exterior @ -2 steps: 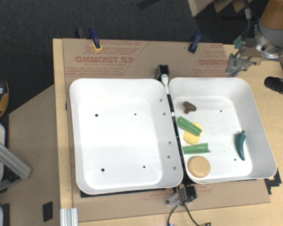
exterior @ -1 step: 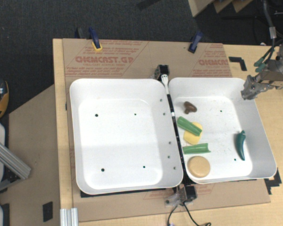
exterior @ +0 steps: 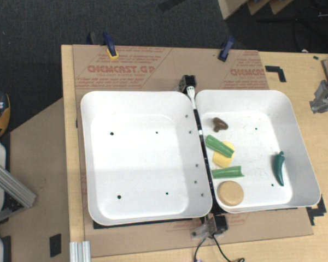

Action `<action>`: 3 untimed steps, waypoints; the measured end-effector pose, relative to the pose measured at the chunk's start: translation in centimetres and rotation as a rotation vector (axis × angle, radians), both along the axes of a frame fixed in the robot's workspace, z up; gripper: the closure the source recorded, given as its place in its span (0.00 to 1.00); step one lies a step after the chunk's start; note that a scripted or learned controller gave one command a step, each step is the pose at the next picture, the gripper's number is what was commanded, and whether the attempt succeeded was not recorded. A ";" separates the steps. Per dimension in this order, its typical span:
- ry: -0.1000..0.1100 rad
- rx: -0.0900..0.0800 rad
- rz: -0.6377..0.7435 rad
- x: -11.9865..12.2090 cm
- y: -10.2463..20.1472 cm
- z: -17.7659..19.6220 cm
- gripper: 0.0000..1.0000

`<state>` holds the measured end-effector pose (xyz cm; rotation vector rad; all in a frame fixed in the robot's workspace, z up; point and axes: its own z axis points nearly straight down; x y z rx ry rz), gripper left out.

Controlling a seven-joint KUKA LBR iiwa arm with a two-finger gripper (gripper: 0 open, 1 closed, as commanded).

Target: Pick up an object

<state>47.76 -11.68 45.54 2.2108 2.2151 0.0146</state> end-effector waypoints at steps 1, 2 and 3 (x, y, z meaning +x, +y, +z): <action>0.027 0.004 -0.002 0.1 1.6 -11.8 1.00; 0.010 0.000 -0.002 0.3 1.4 -10.1 1.00; 0.007 -0.001 -0.002 0.4 1.4 -9.0 1.00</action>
